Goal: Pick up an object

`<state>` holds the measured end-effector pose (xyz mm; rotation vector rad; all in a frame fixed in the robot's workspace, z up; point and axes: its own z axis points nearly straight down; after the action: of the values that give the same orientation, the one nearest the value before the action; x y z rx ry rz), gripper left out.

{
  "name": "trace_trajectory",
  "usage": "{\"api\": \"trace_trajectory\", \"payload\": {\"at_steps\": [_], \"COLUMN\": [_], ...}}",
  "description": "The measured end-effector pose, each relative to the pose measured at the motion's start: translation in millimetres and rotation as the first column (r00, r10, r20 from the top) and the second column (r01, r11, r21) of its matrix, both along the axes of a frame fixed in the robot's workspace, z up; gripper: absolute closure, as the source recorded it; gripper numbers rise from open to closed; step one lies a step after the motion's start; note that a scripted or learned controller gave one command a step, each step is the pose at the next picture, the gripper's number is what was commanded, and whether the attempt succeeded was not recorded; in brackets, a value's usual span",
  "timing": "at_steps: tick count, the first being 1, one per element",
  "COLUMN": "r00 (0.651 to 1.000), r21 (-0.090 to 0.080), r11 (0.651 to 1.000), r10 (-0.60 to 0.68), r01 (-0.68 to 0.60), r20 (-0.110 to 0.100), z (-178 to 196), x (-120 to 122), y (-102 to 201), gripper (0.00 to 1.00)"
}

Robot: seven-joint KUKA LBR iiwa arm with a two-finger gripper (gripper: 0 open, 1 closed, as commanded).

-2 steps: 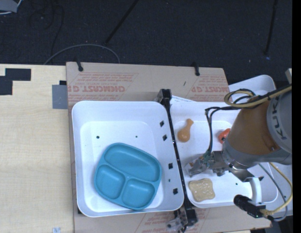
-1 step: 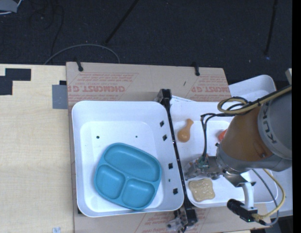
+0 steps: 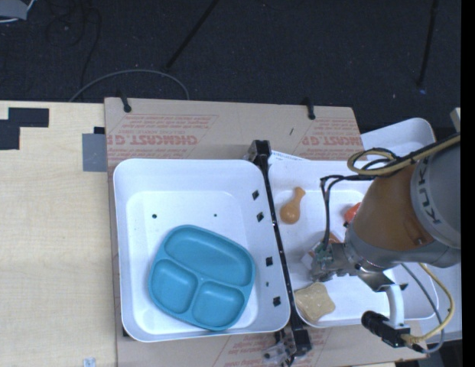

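In the right bin [image 3: 297, 180] lie a tan drumstick-shaped toy [image 3: 291, 206], a beige bread slice [image 3: 315, 301] at the near edge, and a small orange-red piece [image 3: 352, 212] partly hidden by the arm. My gripper [image 3: 324, 260] hangs low in this bin, just above the bread slice and right of the divider. The grey and orange wrist [image 3: 398, 216] covers most of the bin's right side. A blue divided plate [image 3: 201, 276] rests in the left bin [image 3: 138, 182].
A black divider rail [image 3: 269, 228] runs between the two bins. Black cables [image 3: 352, 170] loop from the wrist over the right bin. Cardboard [image 3: 222, 128] lies under the bins, and light wooden bench [image 3: 46, 243] extends to the left.
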<state>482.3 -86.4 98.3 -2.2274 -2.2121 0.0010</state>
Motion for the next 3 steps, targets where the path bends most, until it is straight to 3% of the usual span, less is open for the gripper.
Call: {"api": "trace_trajectory", "payload": {"at_steps": [2, 3], "r00": [1.000, 1.000], "r21": [-0.001, -0.001], "r11": [1.000, 1.000], "r10": [0.007, 0.007], "r01": [-0.007, -0.007], "r20": [0.004, 0.001], "z": [92, 105], "x": [11, 11], "y": [-9, -10], "gripper": [1.00, 1.00]}}
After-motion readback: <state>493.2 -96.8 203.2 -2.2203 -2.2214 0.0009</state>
